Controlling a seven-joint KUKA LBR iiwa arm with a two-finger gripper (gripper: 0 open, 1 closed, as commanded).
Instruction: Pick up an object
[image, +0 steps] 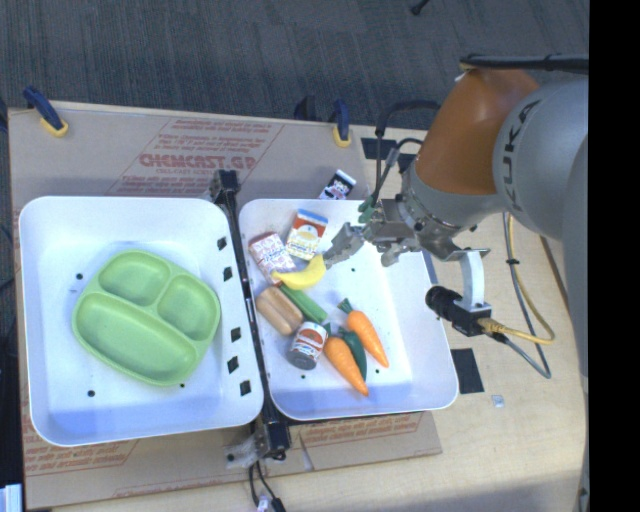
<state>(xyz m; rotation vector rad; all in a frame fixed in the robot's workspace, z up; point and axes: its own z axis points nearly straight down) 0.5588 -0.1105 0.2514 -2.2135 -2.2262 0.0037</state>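
The tool (352, 240) hangs low over the right bin (425, 345), with the grey arm (520, 130) stretching in from the right, orange band just above the wrist. Can't tell how far open it is, or whether it's got anything. Right beside its tip on the left sit a yellow banana (305, 274) and small food boxes (288, 244). Below are two orange carrots (355, 350), a sausage (279, 310) and a little can (309, 345). Further left, the green divided plate (145, 315) sits in the other bin (40, 300).
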